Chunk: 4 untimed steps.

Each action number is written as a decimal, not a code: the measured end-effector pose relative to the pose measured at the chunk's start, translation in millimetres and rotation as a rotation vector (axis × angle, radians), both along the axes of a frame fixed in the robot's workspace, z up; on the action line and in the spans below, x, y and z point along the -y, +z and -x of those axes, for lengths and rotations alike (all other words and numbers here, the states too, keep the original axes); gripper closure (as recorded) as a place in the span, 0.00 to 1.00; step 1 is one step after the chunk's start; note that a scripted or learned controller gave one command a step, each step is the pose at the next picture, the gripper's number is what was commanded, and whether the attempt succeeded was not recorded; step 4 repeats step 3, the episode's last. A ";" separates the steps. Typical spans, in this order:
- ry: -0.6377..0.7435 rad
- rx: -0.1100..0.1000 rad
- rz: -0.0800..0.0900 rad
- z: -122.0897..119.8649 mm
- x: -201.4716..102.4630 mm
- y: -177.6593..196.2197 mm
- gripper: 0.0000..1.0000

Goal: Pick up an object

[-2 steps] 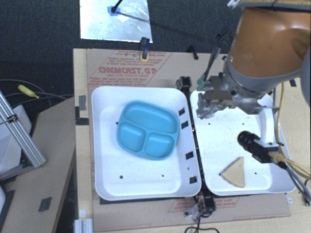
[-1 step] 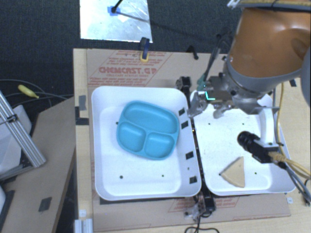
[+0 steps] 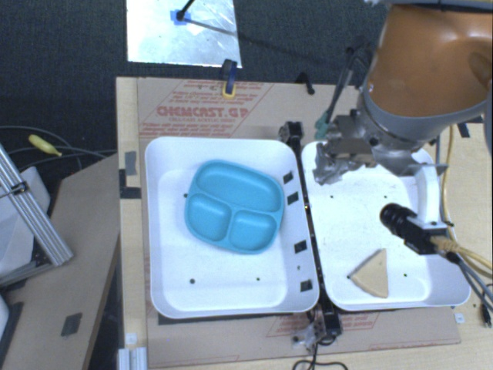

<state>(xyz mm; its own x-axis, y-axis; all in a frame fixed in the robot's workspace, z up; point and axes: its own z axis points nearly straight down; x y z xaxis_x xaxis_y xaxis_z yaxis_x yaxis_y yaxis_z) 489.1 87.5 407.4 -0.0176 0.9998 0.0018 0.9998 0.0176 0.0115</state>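
Note:
A tan wedge-shaped object [image 3: 373,274] lies in the right bin [image 3: 347,222], near its front edge. A blue divided plate [image 3: 233,206] rests in the left bin [image 3: 169,230]. My gripper [image 3: 330,169] hangs over the back left part of the right bin, well behind the wedge and apart from it. The grey and orange arm above covers much of the gripper. Nothing shows between its fingers.
A black cylindrical part [image 3: 405,226] with cabling sticks over the right bin's right side, just behind the wedge. Black clips [image 3: 293,199] line the divide between the bins. Cardboard [image 3: 202,106] lies under both bins. An aluminium frame [image 3: 31,214] stands at the left.

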 end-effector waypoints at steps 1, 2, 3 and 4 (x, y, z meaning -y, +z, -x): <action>-0.019 0.000 0.001 2.1 35.5 77.4 1.00; -0.016 -0.018 0.003 3.0 14.8 -29.0 1.00; -0.012 -0.006 0.000 2.2 4.3 9.7 1.00; -0.012 -0.006 0.000 2.2 4.3 9.7 1.00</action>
